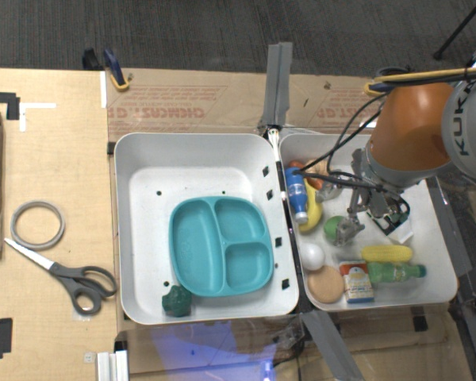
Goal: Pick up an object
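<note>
My gripper (350, 230) hangs low over the middle of the right bin (438, 289), below the orange wrist band (410, 127). Just to its left lies a green round fruit (334, 228). A yellow banana (310, 211) and a blue bottle (297, 193) lie along the bin's left wall. A white egg (311, 255) and a tan round piece (326, 285) sit at the front left. To the front right of the gripper lie a yellow corn cob (386, 253), a green bottle (396, 273) and a small red and white carton (358, 282). Nothing shows held in the gripper.
The left bin (135, 213) holds a teal divided plate (220, 246) and a dark green lump (176, 301) at its front. Scissors (71, 277) and a tape roll (37, 224) lie on the bench to the left. Cables (341, 177) trail from the wrist.
</note>
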{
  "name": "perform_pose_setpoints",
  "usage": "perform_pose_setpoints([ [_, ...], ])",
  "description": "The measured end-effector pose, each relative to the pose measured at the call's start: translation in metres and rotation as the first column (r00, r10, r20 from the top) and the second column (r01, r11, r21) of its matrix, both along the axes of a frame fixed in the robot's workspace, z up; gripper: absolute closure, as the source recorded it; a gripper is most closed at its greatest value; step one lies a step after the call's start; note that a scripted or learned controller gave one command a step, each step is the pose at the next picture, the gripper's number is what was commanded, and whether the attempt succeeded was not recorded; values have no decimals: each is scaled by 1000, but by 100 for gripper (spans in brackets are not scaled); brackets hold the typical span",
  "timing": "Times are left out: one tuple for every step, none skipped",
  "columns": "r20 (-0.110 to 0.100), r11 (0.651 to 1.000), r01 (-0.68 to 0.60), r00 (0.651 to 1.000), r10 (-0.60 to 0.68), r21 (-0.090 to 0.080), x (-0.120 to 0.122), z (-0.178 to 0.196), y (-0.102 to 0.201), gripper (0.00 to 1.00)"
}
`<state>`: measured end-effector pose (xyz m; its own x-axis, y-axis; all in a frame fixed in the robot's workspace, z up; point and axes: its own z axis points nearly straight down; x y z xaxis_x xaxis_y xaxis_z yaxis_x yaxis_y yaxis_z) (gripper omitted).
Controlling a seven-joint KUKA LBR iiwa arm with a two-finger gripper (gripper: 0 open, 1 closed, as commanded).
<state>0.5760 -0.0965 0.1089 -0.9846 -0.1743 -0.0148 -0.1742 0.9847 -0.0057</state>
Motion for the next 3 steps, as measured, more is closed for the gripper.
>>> perform_pose_setpoints([
  [-7,999,54,998,-54,3,-69,-13,-12,0],
  [-9,993,118,993,-118,2,-44,-13,-7,0],
  [-31,948,319,947,-319,-1,80,-15,-19,0],
])
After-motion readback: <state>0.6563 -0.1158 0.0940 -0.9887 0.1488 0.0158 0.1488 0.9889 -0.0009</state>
